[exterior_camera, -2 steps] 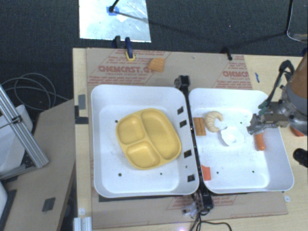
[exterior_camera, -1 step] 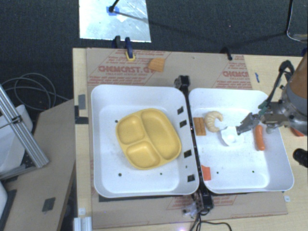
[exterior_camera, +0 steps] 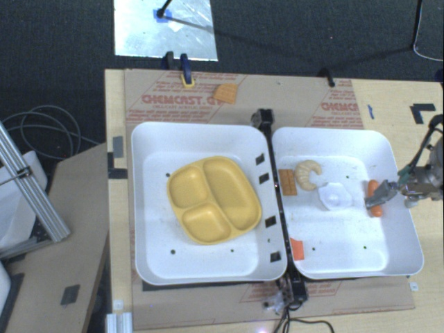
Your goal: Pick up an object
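pincer [exterior_camera: 375, 198]: metal, low at right bin's [exterior_camera: 399, 255] edge, finger state unclear
orange piece [exterior_camera: 374, 188]: small, rounded, touching pincer
croissant [exterior_camera: 308, 173]: curved, well left

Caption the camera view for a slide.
Gripper low at right bin's right side beside an orange object; yellow divided tray in left bin.

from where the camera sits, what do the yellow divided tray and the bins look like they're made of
The yellow divided tray looks like moulded plastic: one even colour, rounded compartment walls, a soft sheen. The left bin and the right bin look like thin formed white plastic, smooth with rounded corners, though coated metal can't be ruled out.
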Tool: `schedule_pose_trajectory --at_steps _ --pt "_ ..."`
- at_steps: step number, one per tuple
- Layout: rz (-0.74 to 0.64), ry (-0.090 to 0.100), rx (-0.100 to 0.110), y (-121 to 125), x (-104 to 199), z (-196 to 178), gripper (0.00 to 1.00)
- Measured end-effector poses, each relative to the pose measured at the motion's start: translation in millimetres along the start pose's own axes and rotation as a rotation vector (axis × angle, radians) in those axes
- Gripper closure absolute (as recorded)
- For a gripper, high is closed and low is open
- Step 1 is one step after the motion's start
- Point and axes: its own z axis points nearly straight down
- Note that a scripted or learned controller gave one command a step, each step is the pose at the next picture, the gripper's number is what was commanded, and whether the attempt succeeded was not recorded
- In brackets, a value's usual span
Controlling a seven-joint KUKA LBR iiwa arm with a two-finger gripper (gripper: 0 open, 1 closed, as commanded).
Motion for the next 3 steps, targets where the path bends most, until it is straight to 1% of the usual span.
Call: schedule_pose_trajectory --at_steps 1,2,3 --pt "-0.01 0.0 -0.007 2 4 -14 1.0" --pt "-0.009 0.0 -0.007 2 4 -14 0.0" --pt "-0.012 -0.001 -0.01 3 4 -25 1.0"
